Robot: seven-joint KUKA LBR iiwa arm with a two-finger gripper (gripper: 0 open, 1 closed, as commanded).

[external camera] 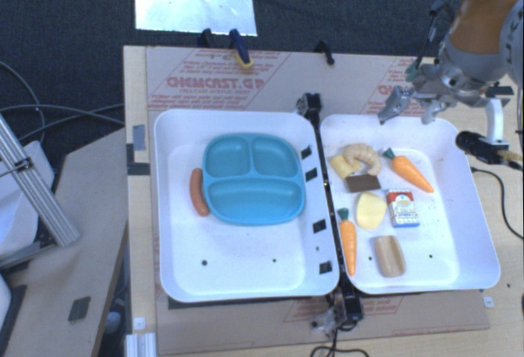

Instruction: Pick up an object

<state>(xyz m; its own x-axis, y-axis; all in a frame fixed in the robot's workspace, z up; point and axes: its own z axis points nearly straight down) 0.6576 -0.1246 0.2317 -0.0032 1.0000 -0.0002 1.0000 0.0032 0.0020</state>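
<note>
Two fingers of the tool point(416, 106) stand apart, holding nothing, above the far rim of the right bin point(467, 183). The arm point(483, 20) comes in from the right, wrist bent down toward the bin. Inside this bin, near the tool, lies a carrot point(408, 170), its long axis diagonal, green top pointing to the far left.

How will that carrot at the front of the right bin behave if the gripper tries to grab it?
The carrot looks like moulded toy plastic, so probably stiff and light. Its rounded, tapered body may roll or slip out of a pinch near the tip. It lies beside the right bin's inner wall, which could crowd the gripper.
</note>
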